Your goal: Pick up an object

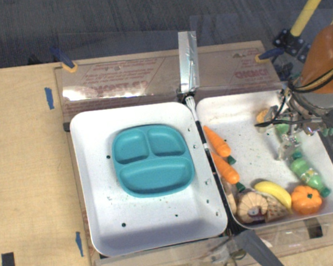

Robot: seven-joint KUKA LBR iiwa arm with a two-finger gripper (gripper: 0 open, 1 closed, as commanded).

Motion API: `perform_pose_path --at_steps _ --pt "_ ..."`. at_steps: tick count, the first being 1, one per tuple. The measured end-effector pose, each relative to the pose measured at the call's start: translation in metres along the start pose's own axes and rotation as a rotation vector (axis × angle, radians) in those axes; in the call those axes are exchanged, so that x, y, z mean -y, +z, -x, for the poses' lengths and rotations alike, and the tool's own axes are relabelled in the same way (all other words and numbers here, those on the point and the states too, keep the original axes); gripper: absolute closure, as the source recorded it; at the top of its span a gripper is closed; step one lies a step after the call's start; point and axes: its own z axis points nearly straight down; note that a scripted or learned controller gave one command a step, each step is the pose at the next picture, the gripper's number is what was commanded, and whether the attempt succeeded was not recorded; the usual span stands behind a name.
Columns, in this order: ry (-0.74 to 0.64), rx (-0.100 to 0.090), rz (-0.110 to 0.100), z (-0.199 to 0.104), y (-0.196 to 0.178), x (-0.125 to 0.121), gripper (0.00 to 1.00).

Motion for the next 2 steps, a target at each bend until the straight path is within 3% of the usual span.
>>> perform_pose_path --at_steps 1,2 --pt "0.138 0.000 0.001 -0.004 0.000 -0.006 0.00" --pt "0.157 0.000 0.001 -0.004 0.000 -0.020 0.00"
